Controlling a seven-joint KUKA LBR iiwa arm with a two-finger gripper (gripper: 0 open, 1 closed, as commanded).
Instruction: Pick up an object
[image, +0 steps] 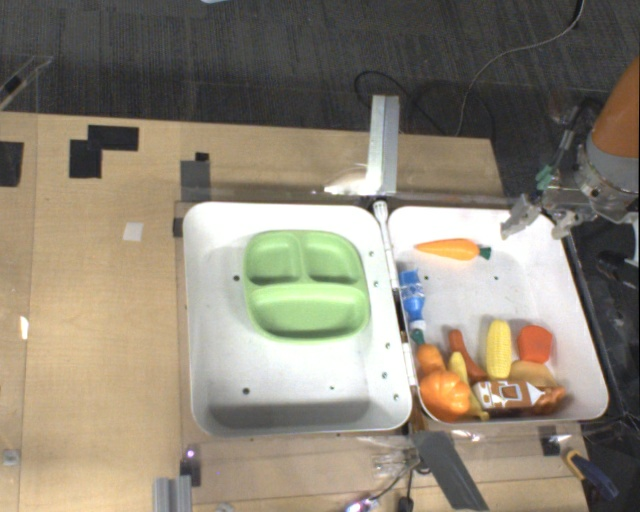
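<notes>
The right bin (580, 300) holds a carrot (448, 249) near its back wall and a blue bottle (410, 295) along its left wall. Several toy foods crowd its front: a corn cob (497, 348), a red-orange piece (535, 343), a round orange fruit (446, 392) and a brown bottle (515, 397) lying on its side. My gripper (541, 218) hangs over the bin's back right corner, right of the carrot and apart from it. Its fingers (520, 215) stand open with nothing between them.
A green divided plate (305, 282) lies in the left bin (215, 330). A metal post (384, 145) rises behind the wall between the bins. Cables and dark floor lie beyond the bench at the back.
</notes>
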